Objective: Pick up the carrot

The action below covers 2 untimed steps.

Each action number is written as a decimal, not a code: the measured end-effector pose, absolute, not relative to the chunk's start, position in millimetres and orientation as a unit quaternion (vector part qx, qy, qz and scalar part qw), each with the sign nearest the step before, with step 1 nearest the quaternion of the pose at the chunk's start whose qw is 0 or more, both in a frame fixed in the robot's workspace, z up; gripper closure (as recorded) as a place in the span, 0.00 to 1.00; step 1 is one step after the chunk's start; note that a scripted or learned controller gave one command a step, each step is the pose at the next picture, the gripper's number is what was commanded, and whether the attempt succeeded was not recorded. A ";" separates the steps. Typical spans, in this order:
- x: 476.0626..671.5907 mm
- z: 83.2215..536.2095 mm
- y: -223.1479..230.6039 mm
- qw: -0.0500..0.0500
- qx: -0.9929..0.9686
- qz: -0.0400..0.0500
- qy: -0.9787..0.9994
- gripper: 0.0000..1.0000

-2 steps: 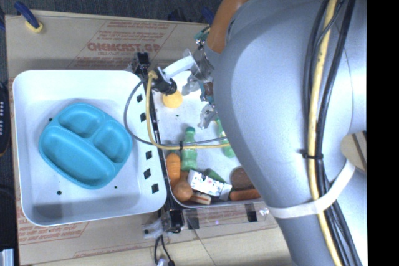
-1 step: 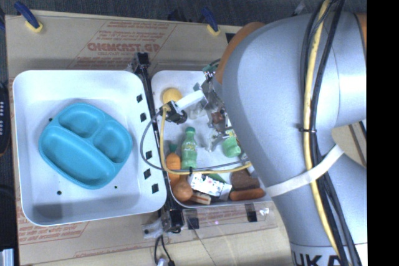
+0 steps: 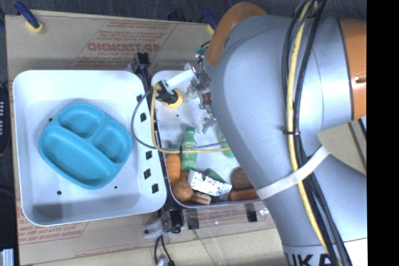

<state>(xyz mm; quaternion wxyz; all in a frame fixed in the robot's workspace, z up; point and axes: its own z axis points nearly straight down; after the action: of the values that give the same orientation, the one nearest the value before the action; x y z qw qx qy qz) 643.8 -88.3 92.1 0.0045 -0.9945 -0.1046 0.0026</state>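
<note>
**Inspector:** Across the left white plastic bin (image 3: 25, 152), what lies inside?

**Assistant:** One light-blue divided plastic plate (image 3: 86, 143), resting flat on the floor.

**Inspector:** And the right white bin (image 3: 160, 81)?

**Assistant:** The orange carrot (image 3: 173, 166) lies near its left wall, just beside a green plastic bottle (image 3: 188, 138), with a white printed box (image 3: 205, 184) below.

**Inspector:** Gripper condition?

**Assistant:** The metal two-finger gripper (image 3: 202, 93) hangs over the bin's upper part, apart from the carrot. Whether it is spread or closed, I cannot tell; the large grey arm (image 3: 280, 134) covers much.
</note>
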 end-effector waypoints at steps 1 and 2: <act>650.0 163.2 -112.6 0.003 -0.988 0.000 -0.155 0.00; 602.6 86.9 -90.4 0.005 -0.983 0.008 -0.182 0.00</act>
<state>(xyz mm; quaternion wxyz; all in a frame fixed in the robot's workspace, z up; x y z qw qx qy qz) 602.6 -90.4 86.9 0.0051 -0.9832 -0.1824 0.0084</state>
